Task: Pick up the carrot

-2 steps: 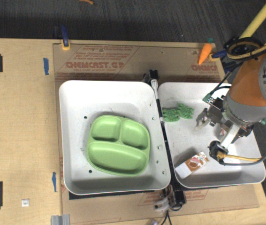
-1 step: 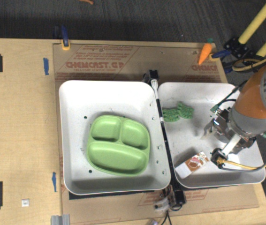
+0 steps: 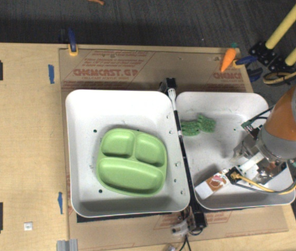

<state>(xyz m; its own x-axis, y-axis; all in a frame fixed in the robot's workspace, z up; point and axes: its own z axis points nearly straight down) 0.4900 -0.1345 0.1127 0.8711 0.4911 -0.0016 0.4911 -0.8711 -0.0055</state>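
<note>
Camera view has the carrot [image 3: 228, 59] lying on the bench beyond the right bin [image 3: 215, 101], while the gripper [image 3: 257, 166] sits low in that bin's near right part, so grabbing there would likely miss. Can't tell its opening. Count: two bins, one green tray [image 3: 132, 161], one green toy [image 3: 198, 125], one small packet [image 3: 216, 182].

Both white bins [image 3: 121, 101] looked like smooth, slightly glossy plastic, and the green divided plate [image 3: 132, 161] had a soft satin plastic sheen. The counter [image 3: 22, 140] was matt, pale wood-like board; the floor [image 3: 137, 14] beyond appeared dark, rough carpet.
</note>
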